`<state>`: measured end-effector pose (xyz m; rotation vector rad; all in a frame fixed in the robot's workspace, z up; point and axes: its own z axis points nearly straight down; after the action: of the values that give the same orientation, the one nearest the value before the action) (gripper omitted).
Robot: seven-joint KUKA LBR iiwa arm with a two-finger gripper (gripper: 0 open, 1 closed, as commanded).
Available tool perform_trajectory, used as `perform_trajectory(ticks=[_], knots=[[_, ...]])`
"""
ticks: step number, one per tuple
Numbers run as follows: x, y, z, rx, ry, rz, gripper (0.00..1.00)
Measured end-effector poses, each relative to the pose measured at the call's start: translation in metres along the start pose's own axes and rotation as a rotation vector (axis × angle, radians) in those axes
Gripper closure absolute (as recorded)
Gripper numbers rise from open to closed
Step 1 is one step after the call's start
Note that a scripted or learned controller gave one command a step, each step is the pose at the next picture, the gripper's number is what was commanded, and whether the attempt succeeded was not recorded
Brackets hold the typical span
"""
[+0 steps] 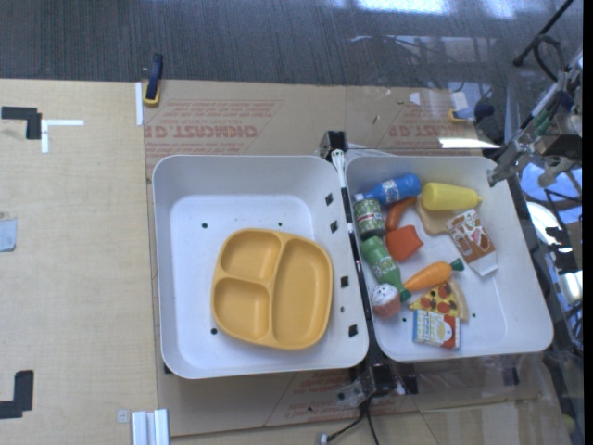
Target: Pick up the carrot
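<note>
I am seeing the carrot (429, 275) lying slantwise in the right bin (519, 327), touching the pizza slice (440, 298), crowded by toys; the gripper (530, 146) is waiting beyond the rim; its fingers' state I cannot tell.

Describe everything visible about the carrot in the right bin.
The carrot is a small orange toy, plastic-looking, with a green stem end pointing up-right. It lies flat and slanted on the floor of the right bin, just above the pizza slice. Its narrow tip sits close to the green bottle; contact is unclear.
</note>
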<state>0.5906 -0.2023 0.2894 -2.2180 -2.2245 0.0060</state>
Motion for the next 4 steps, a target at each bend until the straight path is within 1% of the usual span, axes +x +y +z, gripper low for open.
perform_trajectory(ticks=[1, 2, 3, 4], knots=[[-0.011, -0.039, 0.135, 0.001, 0.002, 0.145, 0.00], [0.017, -0.095, 0.196, -0.004, 0.004, 0.042, 0.00], [0.079, -0.106, 0.195, -0.010, 0.003, 0.218, 0.00], [0.108, -0.060, 0.198, 0.002, 0.002, 0.223, 0.00]])
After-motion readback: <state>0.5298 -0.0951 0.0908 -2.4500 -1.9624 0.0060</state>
